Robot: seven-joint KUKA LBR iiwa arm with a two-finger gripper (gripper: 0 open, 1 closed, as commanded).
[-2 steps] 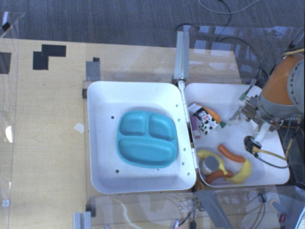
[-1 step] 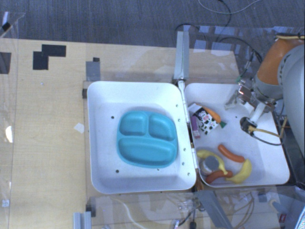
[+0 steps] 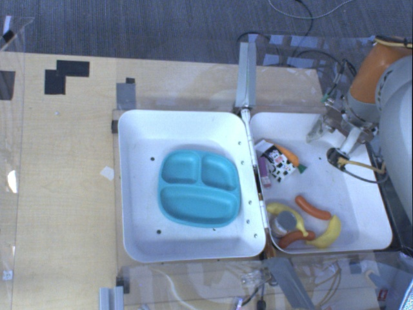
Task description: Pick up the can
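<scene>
Can (image 3: pixel 284 223): grey-topped, at the near edge of the right bin (image 3: pixel 371 202), touching a banana (image 3: pixel 322 228) and two sausages. Gripper (image 3: pixel 330 132): at the bin's far right corner, well apart from the can; jaws' state cannot be told.

Blue tray (image 3: pixel 197 187), carrot (image 3: pixel 288 153), banana (image 3: pixel 327 232)

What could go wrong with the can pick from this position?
1. The can lies in the near left corner of the right bin, against the bin wall, which leaves little room on that side.
2. A banana and two hot dogs crowd around the can, so the end effector might close on one of those instead.
3. The end effector sits at the bin's far side, and the carton and carrot lie between it and the can.
</scene>
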